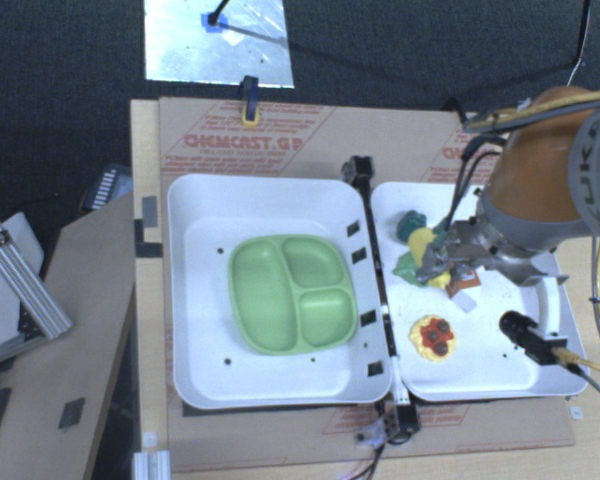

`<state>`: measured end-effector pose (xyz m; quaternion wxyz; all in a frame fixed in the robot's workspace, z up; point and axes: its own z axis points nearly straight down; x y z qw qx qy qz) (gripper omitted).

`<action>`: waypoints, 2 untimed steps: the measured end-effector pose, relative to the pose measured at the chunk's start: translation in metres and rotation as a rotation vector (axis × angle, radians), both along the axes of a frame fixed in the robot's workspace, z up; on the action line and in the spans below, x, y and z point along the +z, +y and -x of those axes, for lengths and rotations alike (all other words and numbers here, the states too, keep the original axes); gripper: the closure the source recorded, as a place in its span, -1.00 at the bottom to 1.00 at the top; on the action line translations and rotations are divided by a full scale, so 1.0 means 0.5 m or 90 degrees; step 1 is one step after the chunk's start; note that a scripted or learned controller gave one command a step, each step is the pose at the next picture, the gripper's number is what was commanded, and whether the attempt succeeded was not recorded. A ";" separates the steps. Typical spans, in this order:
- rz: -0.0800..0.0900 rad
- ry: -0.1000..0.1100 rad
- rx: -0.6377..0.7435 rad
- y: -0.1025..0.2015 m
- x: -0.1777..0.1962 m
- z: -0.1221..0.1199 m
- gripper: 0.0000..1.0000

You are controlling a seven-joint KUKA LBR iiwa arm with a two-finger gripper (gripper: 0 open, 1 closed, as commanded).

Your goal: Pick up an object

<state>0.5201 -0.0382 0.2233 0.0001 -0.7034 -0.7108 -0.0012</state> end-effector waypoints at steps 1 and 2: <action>0.000 0.001 0.000 0.108 -0.020 -0.014 1.00; 0.000 0.000 0.000 0.211 0.004 -0.023 1.00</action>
